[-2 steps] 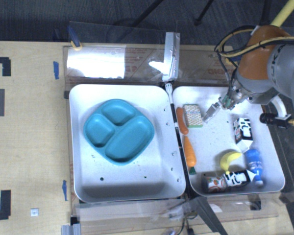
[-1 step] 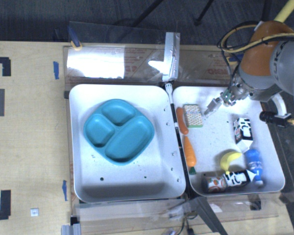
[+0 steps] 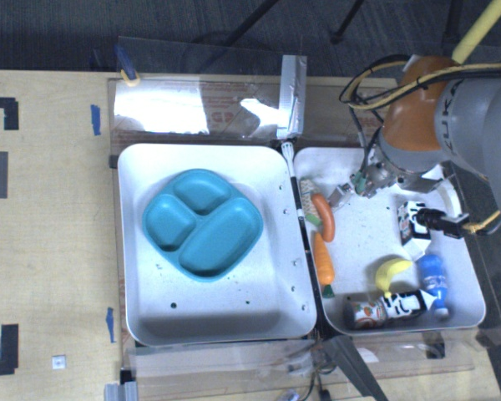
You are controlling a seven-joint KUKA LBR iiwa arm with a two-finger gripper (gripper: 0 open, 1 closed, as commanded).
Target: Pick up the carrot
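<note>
Orange, the carrot (image 3: 323,260) lies against the left wall of the right bin (image 3: 472,303), just below a hot dog (image 3: 321,213). My gripper (image 3: 361,182) hangs over the bin's upper part, up and to the right of both and apart from them; I cannot tell how it is set. A lemon (image 3: 392,271), a blue bottle (image 3: 433,278) and a can (image 3: 368,312) sit near the front. The left bin (image 3: 142,307) holds a blue tray (image 3: 202,221).

Pale wooden bench (image 3: 42,249) with black tape marks (image 3: 2,114), dark carpeted floor (image 3: 192,7) behind
</note>
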